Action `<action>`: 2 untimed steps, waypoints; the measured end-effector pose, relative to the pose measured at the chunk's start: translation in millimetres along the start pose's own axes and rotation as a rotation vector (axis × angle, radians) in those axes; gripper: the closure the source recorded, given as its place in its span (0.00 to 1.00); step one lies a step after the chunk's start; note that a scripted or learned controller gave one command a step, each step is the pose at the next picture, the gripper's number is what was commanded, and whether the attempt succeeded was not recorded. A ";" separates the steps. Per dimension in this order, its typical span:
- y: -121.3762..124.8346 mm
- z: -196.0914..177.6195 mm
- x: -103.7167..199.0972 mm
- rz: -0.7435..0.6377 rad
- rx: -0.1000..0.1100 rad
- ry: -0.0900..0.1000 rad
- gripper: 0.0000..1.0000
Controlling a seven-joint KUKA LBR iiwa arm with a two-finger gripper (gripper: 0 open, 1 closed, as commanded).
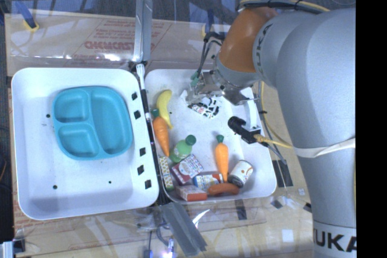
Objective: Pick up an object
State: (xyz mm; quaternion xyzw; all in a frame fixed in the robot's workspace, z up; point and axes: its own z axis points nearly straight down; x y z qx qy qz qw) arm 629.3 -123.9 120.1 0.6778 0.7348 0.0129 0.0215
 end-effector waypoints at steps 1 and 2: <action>0.0 0.3 0.4 0.000 0.000 0.000 0.00; -105.0 27.6 7.2 0.025 0.055 0.015 0.00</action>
